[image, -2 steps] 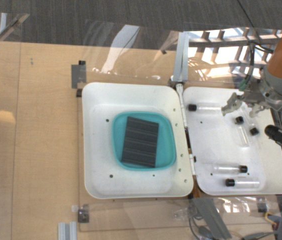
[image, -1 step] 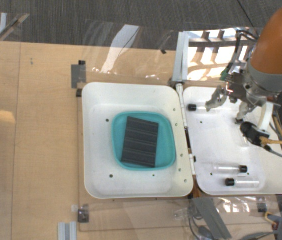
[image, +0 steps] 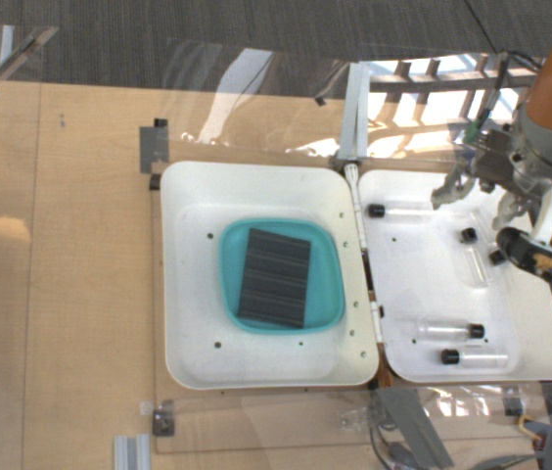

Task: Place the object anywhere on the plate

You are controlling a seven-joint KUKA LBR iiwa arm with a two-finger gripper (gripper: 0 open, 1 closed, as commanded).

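A pale wooden desk (image: 61, 292) bears two white bins (image: 188, 351), a teal plate (image: 330, 302) holding a dark ridged block (image: 274, 277); whether the jaws of the gripper (image: 496, 199) are clenched cannot be told.

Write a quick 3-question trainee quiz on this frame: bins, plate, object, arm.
1. True or false: the dark ribbed block already lies on the teal plate.
2. Which bin holds the plate? A) left bin B) right bin
3. Fill in: the clear tubes with black caps lie in the ____ bin.

Key
1. True. The block rests inside the plate's rim.
2. A. The plate sits mid-left bin.
3. Right. The end effector hovers over that bin's far right side.
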